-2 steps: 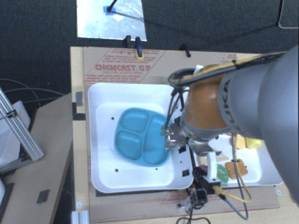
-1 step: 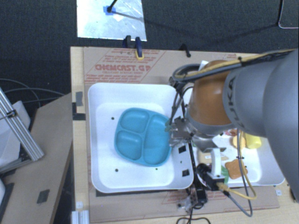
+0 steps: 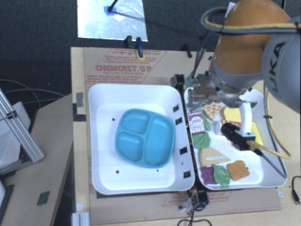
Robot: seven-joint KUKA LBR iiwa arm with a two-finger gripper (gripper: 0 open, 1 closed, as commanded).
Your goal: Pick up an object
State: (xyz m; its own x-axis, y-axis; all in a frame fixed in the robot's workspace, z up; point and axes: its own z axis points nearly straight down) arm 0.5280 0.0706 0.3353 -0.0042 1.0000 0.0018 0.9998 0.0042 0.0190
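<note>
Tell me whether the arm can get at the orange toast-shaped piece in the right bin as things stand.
Probably yes. The orange toast-shaped piece lies uncovered near the front of the right bin, beside a green piece but with nothing on top. The arm hangs over the bin's far end, so its way down looks free.

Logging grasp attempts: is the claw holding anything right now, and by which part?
Cannot be told: the grey arm with the orange band covers the claw over the right white bin.

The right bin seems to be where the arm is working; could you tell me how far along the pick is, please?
Done: the arm has reached over the right bin. In hand: nothing visibly lifted. Left: the toast, green piece and waffle lie in the bin; the blue plate sits in the left bin.
</note>
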